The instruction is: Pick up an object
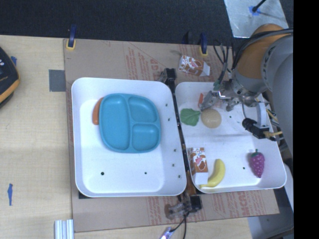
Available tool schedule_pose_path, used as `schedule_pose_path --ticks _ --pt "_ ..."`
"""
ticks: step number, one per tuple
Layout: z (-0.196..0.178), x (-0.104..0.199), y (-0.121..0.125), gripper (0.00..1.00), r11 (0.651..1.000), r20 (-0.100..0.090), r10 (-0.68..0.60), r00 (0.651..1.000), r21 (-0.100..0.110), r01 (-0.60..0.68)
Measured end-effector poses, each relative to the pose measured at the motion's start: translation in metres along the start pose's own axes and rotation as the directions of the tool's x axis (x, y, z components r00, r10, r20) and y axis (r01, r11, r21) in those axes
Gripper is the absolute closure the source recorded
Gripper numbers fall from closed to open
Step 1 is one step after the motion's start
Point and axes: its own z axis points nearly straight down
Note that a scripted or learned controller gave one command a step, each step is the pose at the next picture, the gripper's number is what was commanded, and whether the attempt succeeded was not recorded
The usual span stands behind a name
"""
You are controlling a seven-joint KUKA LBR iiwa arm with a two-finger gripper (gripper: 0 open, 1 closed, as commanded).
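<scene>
The right bin [234, 148] holds a green leaf-shaped piece [190, 116], a beige ball [211, 118], a brown and white snack packet [199, 160], a yellow banana [216, 174] and a purple bunch of grapes [257, 163]. My gripper [219, 97] hangs over the far left part of this bin, just above and behind the beige ball. A small red-orange item [201, 98] peeks out at the gripper's left side, mostly hidden. The grey arm with its orange band [264, 39] comes in from the upper right.
The left bin [84, 148] holds a blue divided plate [130, 123] with an orange item [95, 112] tucked under its left edge. A second snack packet [193, 65] lies on the cardboard behind the right bin. Black cables [256, 126] hang near the wrist.
</scene>
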Motion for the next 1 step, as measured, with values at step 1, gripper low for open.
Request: schedule_pose_path --ticks 1 --pt "0.0004 0.0235 0.0019 0.00 1.000 -0.001 0.001 1.000 0.002 -0.001"
